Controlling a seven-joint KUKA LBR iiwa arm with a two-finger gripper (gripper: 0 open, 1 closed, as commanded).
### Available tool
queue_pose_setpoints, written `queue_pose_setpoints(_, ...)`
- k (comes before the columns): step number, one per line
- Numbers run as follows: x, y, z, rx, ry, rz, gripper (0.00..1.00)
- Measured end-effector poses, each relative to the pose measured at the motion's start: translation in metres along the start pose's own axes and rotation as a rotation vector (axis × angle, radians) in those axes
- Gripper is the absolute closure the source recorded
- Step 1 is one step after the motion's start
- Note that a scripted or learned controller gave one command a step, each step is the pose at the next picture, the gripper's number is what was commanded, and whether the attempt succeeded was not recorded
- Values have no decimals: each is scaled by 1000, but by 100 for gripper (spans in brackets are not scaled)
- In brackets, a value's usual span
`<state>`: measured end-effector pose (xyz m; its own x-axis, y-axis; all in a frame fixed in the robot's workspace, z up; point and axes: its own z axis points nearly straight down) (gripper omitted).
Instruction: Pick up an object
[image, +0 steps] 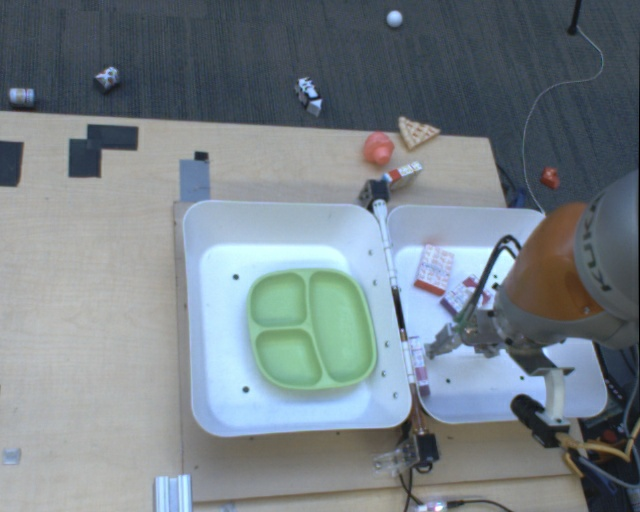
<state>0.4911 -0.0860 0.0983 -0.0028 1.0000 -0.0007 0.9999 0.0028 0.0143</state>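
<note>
While the claw (447, 340) hangs low over the right bin (480, 400), I cannot tell how it is set. Just beyond it lies a small flat packet (462, 294) with red and white print, and a little farther a similar red-patterned card packet (434, 268). Both seem light, thin and rather stiff, so I think their edges are the best place to take hold. On the left, a green divided plate (311, 329) rests in the other bin (210, 330).

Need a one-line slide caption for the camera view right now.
KUKA arm's gripper low in the right bin near a red-and-white packet; green divided tray in left bin.
</note>
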Motion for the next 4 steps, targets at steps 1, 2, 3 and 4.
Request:
queue_pose_setpoints(1,1,-2,10,5,-2,4,0)
queue_pose_setpoints(2,2,0,0,0,-2,0,100)
queue_pose_setpoints(3,2,0,0,0,-1,1,0)
queue_pose_setpoints(4,1,-2,10,5,-2,3,0)
